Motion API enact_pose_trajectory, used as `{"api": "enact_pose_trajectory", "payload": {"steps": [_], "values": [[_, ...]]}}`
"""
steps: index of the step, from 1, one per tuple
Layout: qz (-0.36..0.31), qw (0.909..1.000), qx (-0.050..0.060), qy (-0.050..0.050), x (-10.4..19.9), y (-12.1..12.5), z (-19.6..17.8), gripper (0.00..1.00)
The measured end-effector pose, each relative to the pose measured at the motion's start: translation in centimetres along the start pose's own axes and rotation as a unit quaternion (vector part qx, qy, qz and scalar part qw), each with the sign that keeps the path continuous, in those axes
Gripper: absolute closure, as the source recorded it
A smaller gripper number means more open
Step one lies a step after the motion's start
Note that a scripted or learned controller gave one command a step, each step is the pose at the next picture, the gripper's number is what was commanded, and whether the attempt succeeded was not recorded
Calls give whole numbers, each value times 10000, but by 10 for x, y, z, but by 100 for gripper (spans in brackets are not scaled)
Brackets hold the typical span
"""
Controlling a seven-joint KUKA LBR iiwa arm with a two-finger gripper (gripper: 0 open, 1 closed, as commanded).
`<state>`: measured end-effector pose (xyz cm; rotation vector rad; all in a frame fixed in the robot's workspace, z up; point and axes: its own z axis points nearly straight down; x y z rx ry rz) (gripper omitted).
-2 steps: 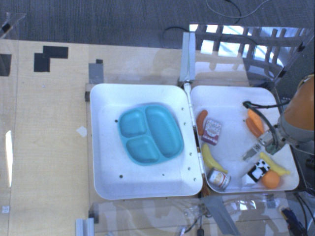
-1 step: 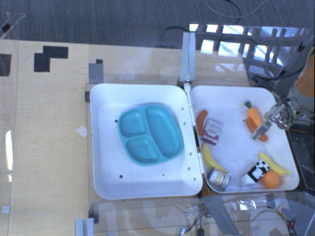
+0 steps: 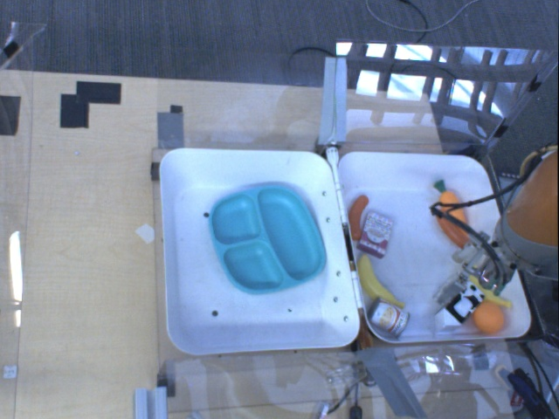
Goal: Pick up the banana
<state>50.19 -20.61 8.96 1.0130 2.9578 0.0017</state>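
We see the banana (image 3: 377, 283) lying at the right bin's (image 3: 410, 168) left edge, touching the can (image 3: 388, 319). Our gripper (image 3: 460, 291) hangs well apart from it near the orange (image 3: 489, 319) (its grasp we cannot tell). A descent might catch the can instead.

left bin: blue plate (image 3: 265, 238) | right bin: can (image 3: 388, 319), carrot (image 3: 452, 217), orange (image 3: 489, 319)
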Motion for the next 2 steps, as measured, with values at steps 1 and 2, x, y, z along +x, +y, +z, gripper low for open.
{"api": "enact_pose_trajectory", "payload": {"steps": [1,2], "values": [[-5,10000,-21,-27,-2,3,-12,100],[-2,10000,-21,-26,-2,3,-12,0]]}}
